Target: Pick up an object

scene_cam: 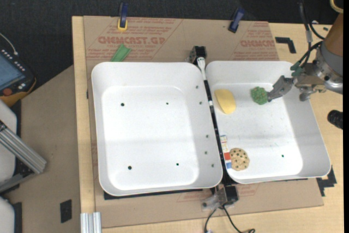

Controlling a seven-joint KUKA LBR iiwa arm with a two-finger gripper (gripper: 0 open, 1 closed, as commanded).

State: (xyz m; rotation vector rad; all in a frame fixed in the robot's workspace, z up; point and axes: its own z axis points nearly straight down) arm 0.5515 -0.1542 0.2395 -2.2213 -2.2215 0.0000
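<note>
Reaching into the right bin (305, 133) from its far right side, the gripper (277, 90) sits just beside a small green lumpy object (260, 95); whether it grips is unclear. The object looks light and bumpy, probably best pinched across its middle, squarely.

Pretty even overhead light here — bright, no harsh hotspots. The two shallow white plastic bins (147, 82) come out near blown-out, with a softer greyish shade across their lower halves. The brown cardboard sheet (180, 35) under them looks evenly lit. Dark carpet at the top stays murky. Overall a bit soft and low-res — small details smear.
</note>
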